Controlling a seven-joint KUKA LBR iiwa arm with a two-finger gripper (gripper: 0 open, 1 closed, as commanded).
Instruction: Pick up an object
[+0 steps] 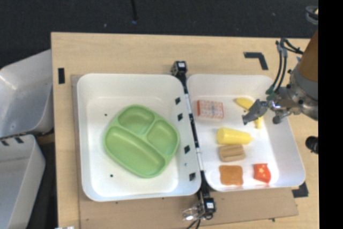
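Orange block (231, 175) near right bin (292, 161) front edge; gripper (265, 112) over yellow piece (245, 102), fingers apart, nothing between them.

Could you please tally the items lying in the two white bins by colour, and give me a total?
Green: 1, the divided plate in the left bin.
Yellow: 2, the banana piece and the corn-like piece in the right bin.
Pink and white: 1, the packet.
Tan: 1, the bread-like piece.
Orange: 1, the square piece.
Red: 1, the small piece.
Total: 7
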